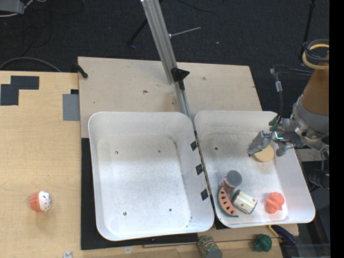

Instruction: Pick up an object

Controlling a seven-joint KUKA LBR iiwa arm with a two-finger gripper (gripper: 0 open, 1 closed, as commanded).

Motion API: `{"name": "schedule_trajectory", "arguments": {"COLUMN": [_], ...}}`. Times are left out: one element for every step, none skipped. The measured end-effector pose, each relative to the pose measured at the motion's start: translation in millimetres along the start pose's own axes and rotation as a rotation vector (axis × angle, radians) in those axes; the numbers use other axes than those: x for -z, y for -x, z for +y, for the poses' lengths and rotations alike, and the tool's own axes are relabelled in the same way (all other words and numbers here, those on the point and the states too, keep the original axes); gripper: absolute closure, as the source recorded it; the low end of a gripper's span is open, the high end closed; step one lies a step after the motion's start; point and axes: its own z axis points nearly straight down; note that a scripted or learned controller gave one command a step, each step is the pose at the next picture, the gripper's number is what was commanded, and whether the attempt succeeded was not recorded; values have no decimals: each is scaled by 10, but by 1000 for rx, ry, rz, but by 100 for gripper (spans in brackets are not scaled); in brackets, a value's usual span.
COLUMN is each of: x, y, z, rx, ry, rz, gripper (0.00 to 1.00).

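Arm in from the right, gripper (267, 145) low in the right bin (215, 123), fingers spread apart over a tan disc (264, 155), touching or just above, can't tell. Nearer me: can (231, 180), melon slice (226, 202), orange lump (274, 202). No writing readable.

The left bin (141, 176) has an open floor, free to pass anywhere inside its walls. In the right bin (231, 130) the far half is open up to the claw (270, 145), which hangs over a tan disc (264, 155). Its near end is crowded: a can (231, 180), a melon slice (226, 203) and a cylinder (244, 202) touch; an orange lump (274, 202) lies apart.
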Motion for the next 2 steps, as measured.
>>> {"name": "schedule_trajectory", "arguments": {"x": [19, -494], "y": [9, -89], "z": [6, -10], "rx": [-2, -4], "ry": [5, -1], "rz": [-1, 1], "gripper": [0, 0]}}
